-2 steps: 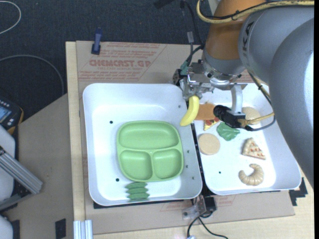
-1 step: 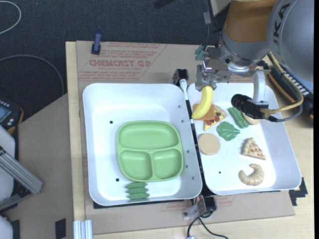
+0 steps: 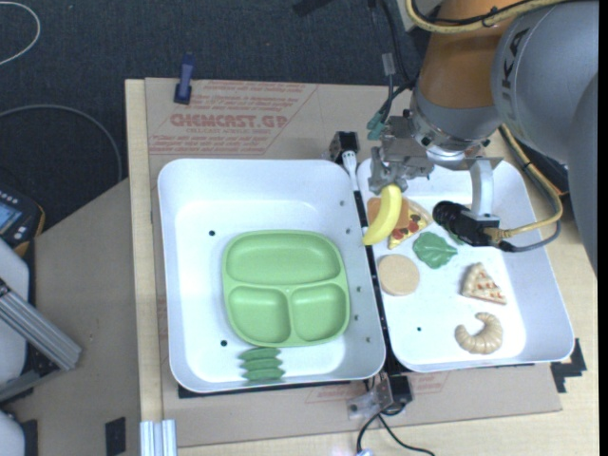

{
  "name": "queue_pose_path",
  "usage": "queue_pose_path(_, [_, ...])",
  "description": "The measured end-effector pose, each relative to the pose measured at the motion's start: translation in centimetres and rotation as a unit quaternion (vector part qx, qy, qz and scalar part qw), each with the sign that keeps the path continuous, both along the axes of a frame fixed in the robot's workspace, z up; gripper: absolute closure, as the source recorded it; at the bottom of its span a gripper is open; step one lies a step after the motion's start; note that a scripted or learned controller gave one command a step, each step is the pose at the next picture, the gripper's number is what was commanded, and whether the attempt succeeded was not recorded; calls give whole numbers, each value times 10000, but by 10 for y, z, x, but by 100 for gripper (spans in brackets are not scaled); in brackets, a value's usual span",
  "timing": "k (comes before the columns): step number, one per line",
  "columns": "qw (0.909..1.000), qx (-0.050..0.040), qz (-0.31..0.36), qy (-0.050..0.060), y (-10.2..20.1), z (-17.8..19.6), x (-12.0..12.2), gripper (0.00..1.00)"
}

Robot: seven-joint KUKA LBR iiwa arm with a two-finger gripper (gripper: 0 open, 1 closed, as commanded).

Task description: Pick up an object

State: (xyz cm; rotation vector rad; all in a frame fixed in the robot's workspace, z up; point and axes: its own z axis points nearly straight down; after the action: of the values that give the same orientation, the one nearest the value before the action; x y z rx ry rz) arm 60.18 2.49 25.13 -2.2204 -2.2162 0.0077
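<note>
Banana (image 3: 384, 216), one, yellow, hangs pinched in the hand (image 3: 389, 190) over the right bin's (image 3: 537, 335) left edge, its lower tip near the rim between the bins. Right bin count: one tan round cookie (image 3: 399, 275), one green leaf piece (image 3: 434, 250), one pizza slice (image 3: 482, 284), one croissant (image 3: 480, 333). Left bin (image 3: 185, 255) count: one green divided plate (image 3: 285, 287), one green ridged piece (image 3: 259, 364). Both bins rest on a cardboard-covered tabletop (image 3: 237, 117); dark carpet (image 3: 114, 27) beyond.

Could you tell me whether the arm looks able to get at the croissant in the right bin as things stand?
Probably yes. The croissant lies alone near the front of the right bin, nothing on or against it, and the end effector already works over that bin by the banana.
</note>
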Motion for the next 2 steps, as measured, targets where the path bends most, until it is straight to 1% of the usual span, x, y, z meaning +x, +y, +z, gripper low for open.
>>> queue_pose_path(1, [10000, -5, -32, 18, -66, -53, -46, 100])
queue_pose_path(2, [10000, 16, 35, -7, -9, -68, -42, 100])
